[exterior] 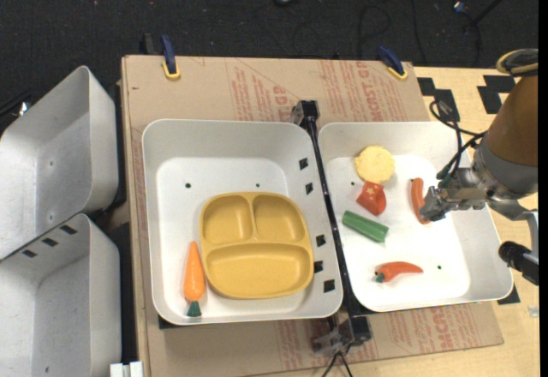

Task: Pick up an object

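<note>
Reaching in over the right bin (488, 281), the gripper (431, 206) sits low beside a red sausage-like piece (416, 195), seemingly touching it; how its tips stand, I cannot tell. Near that are a red strawberry (371, 198), a yellow round piece (375, 164), a green stick (366, 226) and a red chili (397, 271). The left bin (163, 195) holds a yellow divided tray (255, 245) and an orange carrot (194, 275).

End effector (431, 206) beside red sausage (416, 197)
</note>
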Robot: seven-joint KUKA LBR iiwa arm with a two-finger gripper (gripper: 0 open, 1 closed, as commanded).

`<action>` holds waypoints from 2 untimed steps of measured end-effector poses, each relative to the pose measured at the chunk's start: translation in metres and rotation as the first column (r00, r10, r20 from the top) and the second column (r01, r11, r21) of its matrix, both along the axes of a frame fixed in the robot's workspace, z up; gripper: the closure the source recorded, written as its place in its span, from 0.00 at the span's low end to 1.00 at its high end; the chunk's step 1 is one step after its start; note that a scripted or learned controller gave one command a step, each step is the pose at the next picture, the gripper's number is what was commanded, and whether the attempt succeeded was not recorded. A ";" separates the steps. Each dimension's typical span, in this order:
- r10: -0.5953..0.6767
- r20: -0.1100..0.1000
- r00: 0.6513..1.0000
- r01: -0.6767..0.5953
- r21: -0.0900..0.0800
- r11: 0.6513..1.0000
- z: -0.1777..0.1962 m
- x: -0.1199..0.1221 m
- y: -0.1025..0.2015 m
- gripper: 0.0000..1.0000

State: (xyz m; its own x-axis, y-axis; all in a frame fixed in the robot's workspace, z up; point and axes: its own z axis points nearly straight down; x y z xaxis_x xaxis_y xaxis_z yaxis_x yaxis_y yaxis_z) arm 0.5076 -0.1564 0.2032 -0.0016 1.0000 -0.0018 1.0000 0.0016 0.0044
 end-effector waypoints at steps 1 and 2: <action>0.001 0.002 1.000 -0.001 0.000 1.000 0.053 0.001 0.000 1.00; 0.005 -0.006 1.000 -0.005 0.003 1.000 0.045 -0.004 0.044 1.00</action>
State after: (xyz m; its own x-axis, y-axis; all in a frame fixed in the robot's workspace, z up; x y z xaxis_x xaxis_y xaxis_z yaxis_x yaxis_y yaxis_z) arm 0.5039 -0.1127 0.2479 -0.0064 1.0000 0.0015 1.0000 0.0064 -0.0013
